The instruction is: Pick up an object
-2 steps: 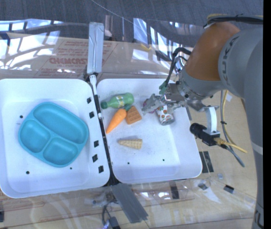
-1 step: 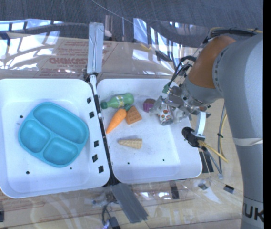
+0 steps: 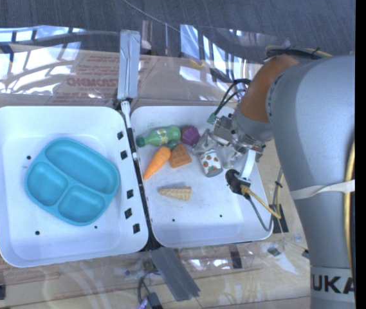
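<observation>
The right bin (image 3: 234, 221) holds several toys: a green bottle (image 3: 160, 136), a purple piece (image 3: 190, 134), an orange carrot (image 3: 156, 163), an orange waffle-like piece (image 3: 180, 156) and a tan ice cream cone (image 3: 175, 192). A white object with red spots (image 3: 211, 164) lies near the bin's right side. My gripper (image 3: 213, 148) comes in from the right and sits low, directly over the spotted object and touching or nearly touching it. The wrist hides part of that object.
The left bin (image 3: 9, 224) carries a blue divided plate (image 3: 72, 180). A metal strip (image 3: 128, 76) runs up from the seam between the bins. A black cable with a yellow end (image 3: 255, 200) trails from the wrist over the right bin's right edge.
</observation>
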`<move>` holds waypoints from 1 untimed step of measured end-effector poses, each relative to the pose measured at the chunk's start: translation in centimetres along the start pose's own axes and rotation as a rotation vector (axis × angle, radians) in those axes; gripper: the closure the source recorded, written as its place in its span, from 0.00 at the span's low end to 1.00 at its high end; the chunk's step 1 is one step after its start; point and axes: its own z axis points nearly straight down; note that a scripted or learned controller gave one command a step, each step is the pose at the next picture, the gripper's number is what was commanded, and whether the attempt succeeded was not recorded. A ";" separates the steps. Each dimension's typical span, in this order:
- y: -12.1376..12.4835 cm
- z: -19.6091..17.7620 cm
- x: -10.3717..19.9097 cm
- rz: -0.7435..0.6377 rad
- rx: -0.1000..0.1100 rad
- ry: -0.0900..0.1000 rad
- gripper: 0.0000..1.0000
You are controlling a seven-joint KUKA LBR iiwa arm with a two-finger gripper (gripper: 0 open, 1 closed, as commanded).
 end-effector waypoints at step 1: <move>0.0 -1.1 0.1 -0.006 0.001 0.001 1.00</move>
